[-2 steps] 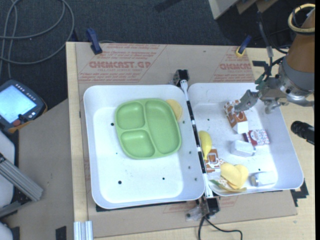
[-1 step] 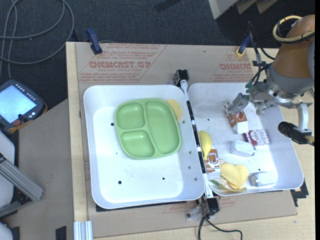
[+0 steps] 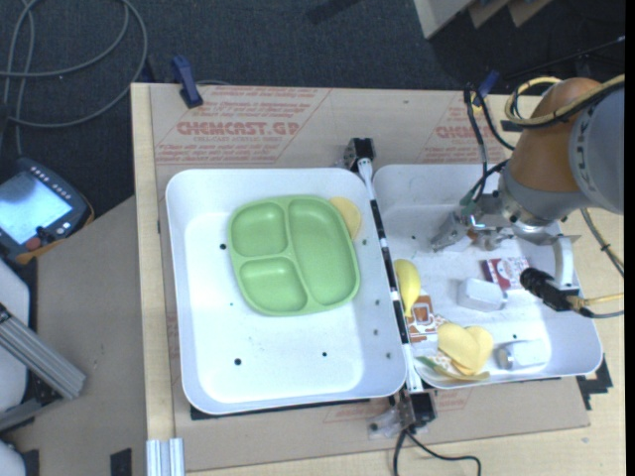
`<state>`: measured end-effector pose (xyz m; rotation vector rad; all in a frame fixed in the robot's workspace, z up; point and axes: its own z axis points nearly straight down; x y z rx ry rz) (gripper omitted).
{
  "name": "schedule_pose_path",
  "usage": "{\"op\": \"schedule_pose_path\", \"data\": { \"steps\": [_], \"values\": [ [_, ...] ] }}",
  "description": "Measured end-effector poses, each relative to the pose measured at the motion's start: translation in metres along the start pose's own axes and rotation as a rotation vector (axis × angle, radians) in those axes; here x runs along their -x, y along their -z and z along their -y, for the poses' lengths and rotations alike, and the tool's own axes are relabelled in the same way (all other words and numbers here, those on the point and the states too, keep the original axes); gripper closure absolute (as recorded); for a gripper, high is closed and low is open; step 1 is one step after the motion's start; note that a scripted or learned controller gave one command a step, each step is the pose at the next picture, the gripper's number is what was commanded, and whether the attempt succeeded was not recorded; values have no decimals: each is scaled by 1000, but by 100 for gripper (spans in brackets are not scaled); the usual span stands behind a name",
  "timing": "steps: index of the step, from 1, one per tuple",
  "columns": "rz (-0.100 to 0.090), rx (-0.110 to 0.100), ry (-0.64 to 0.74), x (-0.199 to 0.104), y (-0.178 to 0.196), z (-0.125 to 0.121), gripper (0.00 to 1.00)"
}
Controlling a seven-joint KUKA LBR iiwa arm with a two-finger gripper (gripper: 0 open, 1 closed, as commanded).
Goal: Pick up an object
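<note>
**Arm low over the right bin, nothing visibly held**

Dark carpet with looping black cables surrounds a brown cardboard-topped bench [image 3: 298,117] that bears two shallow white bins side by side. Whether the two-finger gripper [image 3: 474,224] is spread or closed I cannot tell; the metal parts at the wrist merge into glare on the bin floor, and no object shows between them; it sits over the upper part of the right white bin [image 3: 417,181], probably because the program is trying for something there. Just below and to its right lie a small red-and-white packet [image 3: 504,269] and a pale grey block [image 3: 480,293]; these look like the nearest candidates for picking, though which one is meant is unclear. Further out, along the bin's left wall, rests a yellow banana-shaped toy [image 3: 407,282], with an orange-and-white carton [image 3: 423,318] beneath it and a yellow crumpled soft object [image 3: 464,347] near the lower rim; a white cylindrical piece [image 3: 524,353] lies at the lower right. The grey arm with its orange band [image 3: 556,137] reaches in from the right. The left white bin [image 3: 198,296] holds a green three-compartment plastic tray [image 3: 295,254], well apart from the gripper.
</note>
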<state>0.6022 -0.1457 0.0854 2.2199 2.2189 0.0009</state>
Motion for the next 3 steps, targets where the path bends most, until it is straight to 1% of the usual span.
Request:
{"op": "schedule_pose_path", "data": {
  "steps": [1,2,3],
  "values": [
    [-1,-1,1,23,0,-50,0],
    [1,1,2,23,10,-50,100],
    [-3,-3,1,-26,50,-11,100]
  ]
}}
